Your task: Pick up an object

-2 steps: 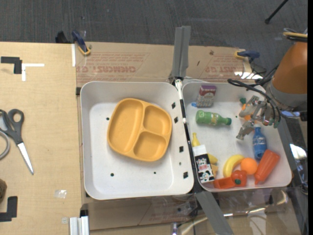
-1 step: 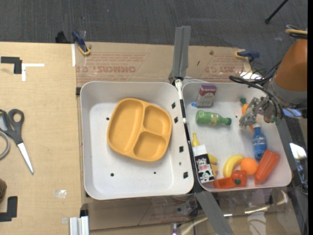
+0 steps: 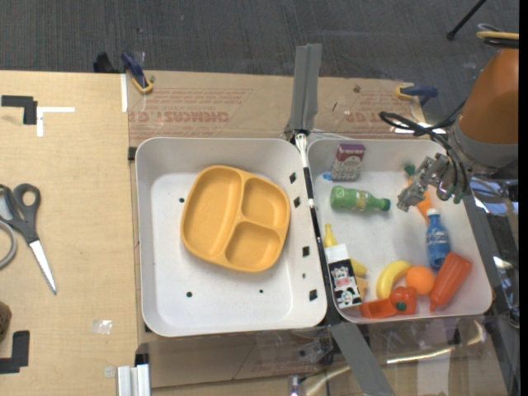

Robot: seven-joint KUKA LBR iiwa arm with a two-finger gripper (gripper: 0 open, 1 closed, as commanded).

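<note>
Gripper point(image 3: 421, 186) sits over the upper right of the right-hand shallow white bin point(image 3: 483, 304); finger opening can't be made out, nothing visibly between them. Just below it: blue plastic bottle with orange cap point(image 3: 436, 239). Green plastic bottle point(image 3: 358, 199) lies to its left, small purple-and-white carton point(image 3: 348, 161) further up. Yellow three-compartment plastic plate point(image 3: 236, 218) is in the left-hand white bin point(image 3: 157, 304).

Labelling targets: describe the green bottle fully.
The green bottle looks like glossy plastic, with a pale label band around its body and a narrow neck. It lies on its side on the floor of the right bin, neck pointing right, below a purple carton. Nothing touches it; the gripper sits just right of its cap.
</note>
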